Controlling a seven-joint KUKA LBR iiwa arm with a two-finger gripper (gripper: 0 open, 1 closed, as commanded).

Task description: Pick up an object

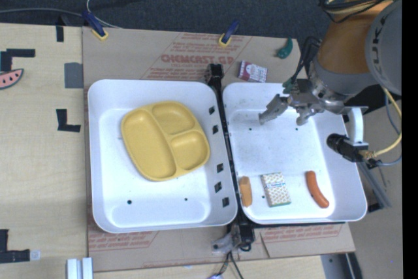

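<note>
Two shallow white bins sit side by side on the cardboard-covered bench. The left bin (pixel 104 160) holds one thing, a yellow divided plate (pixel 164 139) with three compartments, lying flat a little toward ten o'clock of the bin's middle and turned at a slant. The right bin (pixel 261 95) has its contents lined up along the six o'clock edge: a short brownish sausage (pixel 245 191) at about seven o'clock, a small patterned box (pixel 276 189) just beside it at six, and an orange-red sausage (pixel 317 189) at about five o'clock, apart from the box. All three rest on the bin floor with nothing touching them. The grey arm with its orange band comes in from three o'clock, and the gripper (pixel 289 112) hangs over the twelve o'clock half of the right bin, well apart from that row of objects. Its two fingers (pixel 272 110) are spread apart, slack, with nothing between them. Outside the bins, a small red-and-white packet (pixel 251 71) lies on the cardboard just past the right bin's eleven o'clock corner.
</note>
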